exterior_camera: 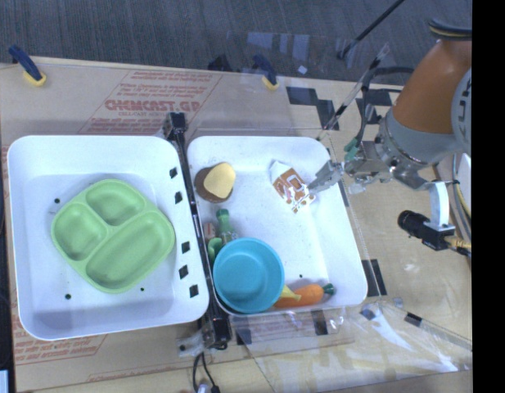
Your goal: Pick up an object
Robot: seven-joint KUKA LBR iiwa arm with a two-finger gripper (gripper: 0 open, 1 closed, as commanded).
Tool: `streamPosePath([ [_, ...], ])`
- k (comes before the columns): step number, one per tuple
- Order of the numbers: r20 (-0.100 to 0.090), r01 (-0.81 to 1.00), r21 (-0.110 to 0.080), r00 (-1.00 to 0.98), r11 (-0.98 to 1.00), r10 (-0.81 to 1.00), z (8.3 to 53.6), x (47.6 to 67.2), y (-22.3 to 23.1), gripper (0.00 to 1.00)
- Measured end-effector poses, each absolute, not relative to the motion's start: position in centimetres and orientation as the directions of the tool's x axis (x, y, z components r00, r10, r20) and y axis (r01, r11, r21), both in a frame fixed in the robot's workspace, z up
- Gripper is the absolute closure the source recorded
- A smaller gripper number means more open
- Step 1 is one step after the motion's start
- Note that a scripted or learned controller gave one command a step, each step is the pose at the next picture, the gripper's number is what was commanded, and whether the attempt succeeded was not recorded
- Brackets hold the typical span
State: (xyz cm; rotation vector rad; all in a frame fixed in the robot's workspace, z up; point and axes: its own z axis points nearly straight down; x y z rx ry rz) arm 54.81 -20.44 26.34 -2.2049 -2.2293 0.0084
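In the right bin lie several objects. A white and orange packet rests near the back right. A yellow and brown toy sits at the back left. A blue bowl stands at the front, with an orange carrot beside it and a small green item behind it. My gripper hangs at the bin's right rim, right next to the packet's right edge. Whether it touches the packet is unclear.
The left bin holds a green divided plate. A black divider with clips runs between the bins. The arm's orange band and cables hang over the bench at the right.
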Motion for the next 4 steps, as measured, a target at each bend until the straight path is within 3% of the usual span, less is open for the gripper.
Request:
streamPosePath([
  [1, 0.0, 1.0, -0.016, 0.012, -0.012, 1.0, 19.1, 58.2, -20.8, 0.0],
  [2, -0.009, 0.997, 0.005, -0.077, 0.077, 0.997, 10.8, 61.3, -20.7, 0.0],
  [3, -0.005, 0.996, -0.008, -0.084, 0.084, 0.996, 11.4, 61.1, -20.5, 1.0],
  [4, -0.001, 0.997, 0.0, -0.075, 0.075, 0.997, 19.7, 58.8, -16.0, 1.0],
])
